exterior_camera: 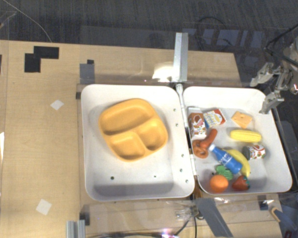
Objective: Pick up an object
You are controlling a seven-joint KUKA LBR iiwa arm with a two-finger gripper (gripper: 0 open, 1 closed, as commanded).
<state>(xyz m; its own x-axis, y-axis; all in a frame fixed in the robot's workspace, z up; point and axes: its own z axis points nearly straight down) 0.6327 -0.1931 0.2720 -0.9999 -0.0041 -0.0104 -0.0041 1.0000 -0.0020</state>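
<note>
In left bin (92, 133), yellow tray (133, 129)

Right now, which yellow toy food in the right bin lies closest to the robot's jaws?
The cheese wedge, at the bin's far right corner; the corn cob and the banana lie farther from the gripper.

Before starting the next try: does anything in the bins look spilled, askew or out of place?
Nothing is spilled. The yellow divided tray sits askew in the left bin; the toy foods lie jumbled inside the right bin. The hand hovers at that bin's far right corner.
</note>
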